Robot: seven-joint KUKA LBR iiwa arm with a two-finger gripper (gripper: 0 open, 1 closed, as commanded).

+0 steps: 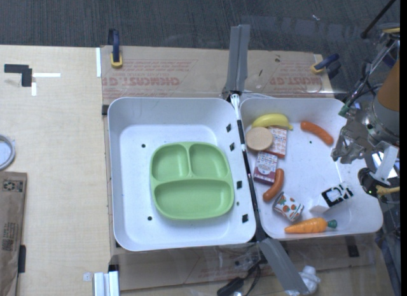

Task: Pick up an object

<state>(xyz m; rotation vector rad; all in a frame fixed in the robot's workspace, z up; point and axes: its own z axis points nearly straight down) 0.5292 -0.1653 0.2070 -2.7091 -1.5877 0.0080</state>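
End effector (346, 151) right of orange sausage (317, 132), apart.

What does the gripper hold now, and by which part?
Nothing visibly: the gripper hangs over the right bin, no object between it.

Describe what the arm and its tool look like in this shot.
The arm enters at the right edge: a grey body with an orange band. Thin dark cables run alongside it. Below hangs the tool, built of grey metal, small and angular. No markings can be made out at this size.
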